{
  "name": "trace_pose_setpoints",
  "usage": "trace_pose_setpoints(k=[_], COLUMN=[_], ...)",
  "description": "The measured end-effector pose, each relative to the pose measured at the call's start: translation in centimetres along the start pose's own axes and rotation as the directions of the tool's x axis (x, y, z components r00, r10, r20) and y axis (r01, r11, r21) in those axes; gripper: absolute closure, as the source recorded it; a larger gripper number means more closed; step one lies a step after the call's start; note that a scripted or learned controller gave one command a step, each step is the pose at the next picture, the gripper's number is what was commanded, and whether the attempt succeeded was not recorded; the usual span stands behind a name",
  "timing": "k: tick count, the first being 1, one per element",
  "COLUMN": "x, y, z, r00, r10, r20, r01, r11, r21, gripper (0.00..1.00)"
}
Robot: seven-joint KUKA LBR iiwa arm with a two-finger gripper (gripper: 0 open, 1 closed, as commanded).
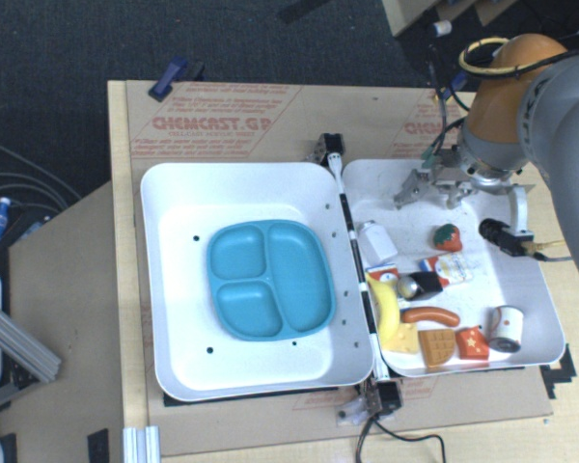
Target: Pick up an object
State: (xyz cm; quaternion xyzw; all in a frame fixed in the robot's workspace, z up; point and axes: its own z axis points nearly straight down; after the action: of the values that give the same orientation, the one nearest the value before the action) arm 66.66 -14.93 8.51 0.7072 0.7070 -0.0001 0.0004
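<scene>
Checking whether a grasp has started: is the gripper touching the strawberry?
Apart. The camera view shows bare white bin floor between the gripper and the strawberry, which lies untouched below it.

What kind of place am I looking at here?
Probably a robotics lab test bench: a robot arm reaches over two white bins, one bearing a blue divided tray, the other toy food such as a banana.

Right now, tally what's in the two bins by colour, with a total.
Blue: 1, plate
Yellow: 1, banana
Red: 3, strawberry, sausage, block
Tan: 1, cracker
White: 3, box, can, packet
Black: 1, small piece
Total: 10
</scene>
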Motion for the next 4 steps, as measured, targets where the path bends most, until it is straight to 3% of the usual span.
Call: trace_pose_setpoints(k=[2, 3, 4], x=[-0.5, 0.8, -0.4], y=[0.0, 0.0, 0.0], z=[0.0, 0.0, 0.0], r00=[1.0, 1.0, 1.0], r10=[0.0, -0.001, 0.0], r20=[0.0, -0.001, 0.0], r01=[0.0, 0.001, 0.0], r11=[1.0, 1.0, 1.0], r21=[-0.001, 0.001, -0.001], gripper=[0.0, 0.0, 0.0])
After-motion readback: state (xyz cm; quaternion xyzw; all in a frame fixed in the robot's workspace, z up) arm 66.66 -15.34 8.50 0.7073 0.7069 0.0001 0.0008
